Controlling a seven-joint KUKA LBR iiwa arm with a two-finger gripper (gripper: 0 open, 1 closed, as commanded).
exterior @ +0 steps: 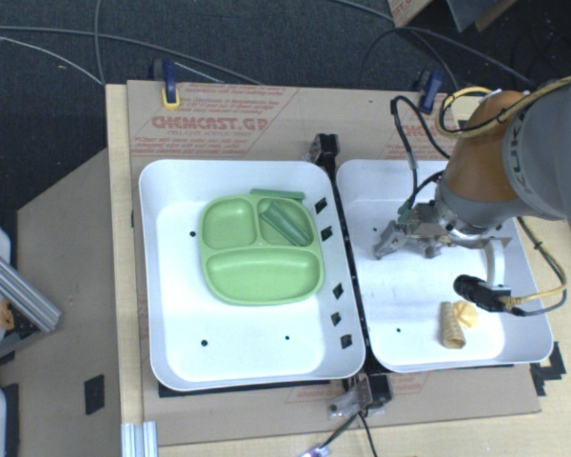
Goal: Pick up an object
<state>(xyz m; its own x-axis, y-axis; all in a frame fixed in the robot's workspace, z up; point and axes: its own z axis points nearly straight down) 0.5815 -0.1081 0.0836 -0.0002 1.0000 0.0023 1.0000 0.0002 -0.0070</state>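
A: Tan and pale yellow are the colours of the likeliest target: a small tan, stubby, bread-like piece with a yellow bit (454,323) is seen lying on the floor of the right-hand shallow white plastic bin (385,346).

B: How is it placed relative to the grey two-finger gripper (392,243)?

A: It is found nearer the camera than the gripper and toward the arm's side, that is, down and to the right of the fingertips in the camera view, apart from them, with nothing between. Its long axis is judged to run roughly upright in the view, tilted slightly.

B: And the state of the fingers?

A: Nothing is seen held between them. They are pointed toward the divider between the bins, but whether they are spread or closed cannot be told at this angle.

B: What else is noted?

A: A green moulded plastic tray with three compartments (260,251) is seen in the left-hand white bin (167,350), well beyond the fingertips, across the divider. A darker green oblong piece (285,221) is lying in its upper right compartment.

B: So the coming move?

A: A pull back toward the arm's side and toward the camera would probably be needed, with the fingers turned across the tan piece's short side.
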